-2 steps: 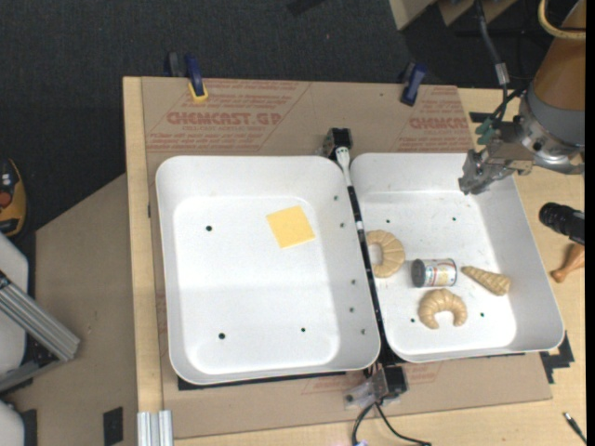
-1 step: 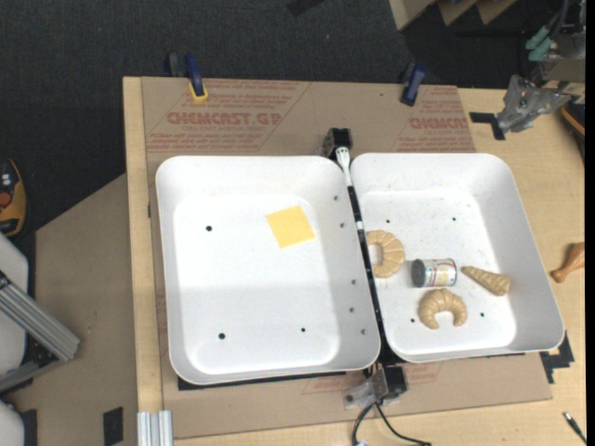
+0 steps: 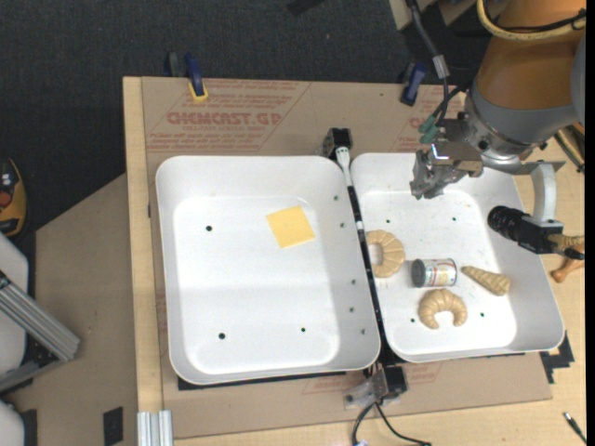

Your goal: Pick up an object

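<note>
Can (image 3: 434, 273): lies on its side, mid right bin (image 3: 521, 333), between two croissants.
Gripper (image 3: 429, 187): hovers above, holding nothing; opening unclear.

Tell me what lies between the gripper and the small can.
In the camera view, only bare white bin floor lies between the gripper and the can.
</note>
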You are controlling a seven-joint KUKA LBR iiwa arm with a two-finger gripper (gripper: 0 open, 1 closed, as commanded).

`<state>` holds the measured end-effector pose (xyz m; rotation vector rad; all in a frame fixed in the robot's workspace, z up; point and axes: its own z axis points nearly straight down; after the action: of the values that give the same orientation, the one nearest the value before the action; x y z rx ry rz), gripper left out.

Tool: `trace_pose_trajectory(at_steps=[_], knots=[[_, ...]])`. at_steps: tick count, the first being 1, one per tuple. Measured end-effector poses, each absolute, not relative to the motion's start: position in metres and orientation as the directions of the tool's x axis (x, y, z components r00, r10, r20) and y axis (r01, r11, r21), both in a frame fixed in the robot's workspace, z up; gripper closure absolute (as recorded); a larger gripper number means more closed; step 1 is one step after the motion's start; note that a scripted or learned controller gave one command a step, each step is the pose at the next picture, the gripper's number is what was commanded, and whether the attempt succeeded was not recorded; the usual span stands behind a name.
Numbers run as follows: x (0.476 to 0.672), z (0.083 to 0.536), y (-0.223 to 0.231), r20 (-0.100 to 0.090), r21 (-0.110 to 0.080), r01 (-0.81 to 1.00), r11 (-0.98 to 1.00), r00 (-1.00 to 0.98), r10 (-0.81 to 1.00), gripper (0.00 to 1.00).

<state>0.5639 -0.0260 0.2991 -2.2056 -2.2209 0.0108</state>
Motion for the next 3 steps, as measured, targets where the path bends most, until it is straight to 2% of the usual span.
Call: trace_pose_trajectory(at_steps=[1, 2, 3], knots=[[0.539, 0.420, 0.001, 0.001, 0.015, 1.000, 0.005, -0.005, 1.000, 1.00], [0.542, 0.264, 0.037, 0.000, -0.015, 1.000, 0.003, -0.003, 1.000, 1.00], [0.543, 0.464, 0.049, 0.003, 0.022, 1.000, 0.003, -0.003, 1.000, 1.00]])
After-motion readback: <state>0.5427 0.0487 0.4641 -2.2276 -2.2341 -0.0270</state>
